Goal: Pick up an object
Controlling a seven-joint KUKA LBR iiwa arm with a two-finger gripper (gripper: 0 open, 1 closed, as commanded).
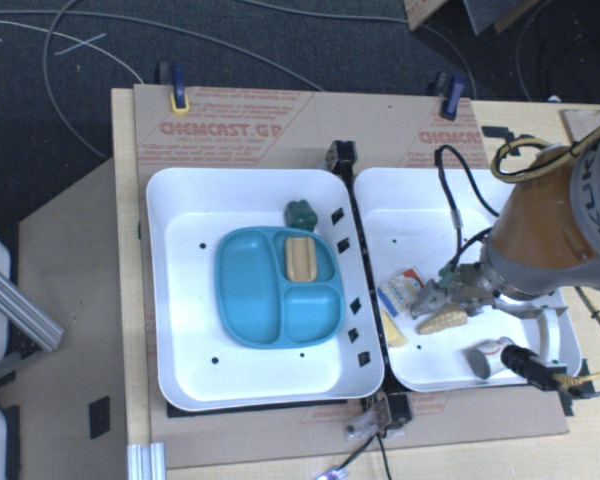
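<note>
In the right bin (pixel 410 203) my gripper (pixel 438 300) hangs low, near the bin's left side. A pale yellow wedge-shaped piece (pixel 444 321) lies right under it, touching or nearly so. A small colourful packet (pixel 400 290) lies just to the gripper's left. Towards the front of the same bin there is a grey and white cylinder (pixel 485 357). The arm's grey and orange wrist (pixel 545 233) covers the right part of this bin.
The left bin (pixel 180 268) holds a blue divided plate (pixel 250 288) with a tan block (pixel 300 259) in its upper right compartment. A dark green object (pixel 301 213) sits behind the plate. Black clips line the divider (pixel 352 258) between the bins. A black cable (pixel 458 193) loops over the right bin.
</note>
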